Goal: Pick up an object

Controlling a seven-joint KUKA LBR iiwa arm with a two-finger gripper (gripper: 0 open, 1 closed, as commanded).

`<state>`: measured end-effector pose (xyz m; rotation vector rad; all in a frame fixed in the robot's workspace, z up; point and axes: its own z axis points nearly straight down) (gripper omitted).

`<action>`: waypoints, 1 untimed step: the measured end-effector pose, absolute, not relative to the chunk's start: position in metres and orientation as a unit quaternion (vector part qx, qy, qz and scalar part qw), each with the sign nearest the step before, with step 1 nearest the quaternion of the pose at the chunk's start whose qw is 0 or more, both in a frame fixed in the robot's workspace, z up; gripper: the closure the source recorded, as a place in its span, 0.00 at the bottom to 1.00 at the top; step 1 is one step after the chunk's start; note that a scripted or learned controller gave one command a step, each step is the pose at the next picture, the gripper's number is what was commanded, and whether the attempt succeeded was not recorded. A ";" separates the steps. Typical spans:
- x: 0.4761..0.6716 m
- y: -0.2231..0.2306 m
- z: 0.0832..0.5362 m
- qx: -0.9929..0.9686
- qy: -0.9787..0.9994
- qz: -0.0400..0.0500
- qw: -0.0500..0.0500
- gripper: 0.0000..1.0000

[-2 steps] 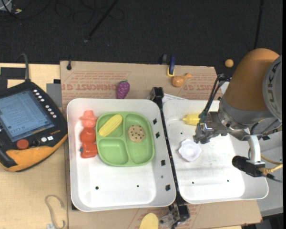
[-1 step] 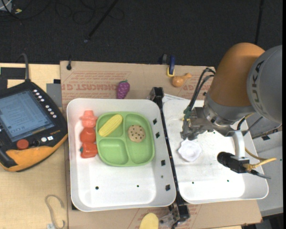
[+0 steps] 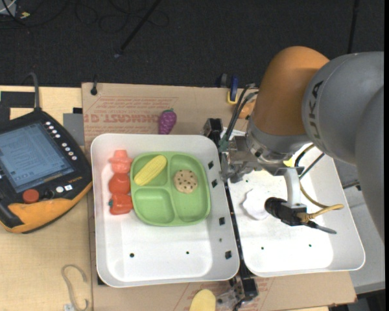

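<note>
From my feed the arm [image 3: 324,109] hangs over the right bin [image 3: 337,251], by a white object [image 3: 253,206]. Left bin [image 3: 155,258] has a green tray [image 3: 162,209] holding corn [image 3: 149,169] and a cookie [image 3: 185,181].

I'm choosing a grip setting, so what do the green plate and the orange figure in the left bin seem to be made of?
The green plate looks like smooth moulded plastic: uniform colour, soft sheen, rounded compartment walls. The orange figure also looks like plastic, possibly rubbery: one flat colour and rounded moulded shapes, though the view is too coarse to tell hard from soft.
</note>
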<state>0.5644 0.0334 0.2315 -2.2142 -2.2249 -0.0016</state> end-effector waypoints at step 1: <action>0.559 0.022 0.234 -0.707 -0.707 0.002 0.002 1.00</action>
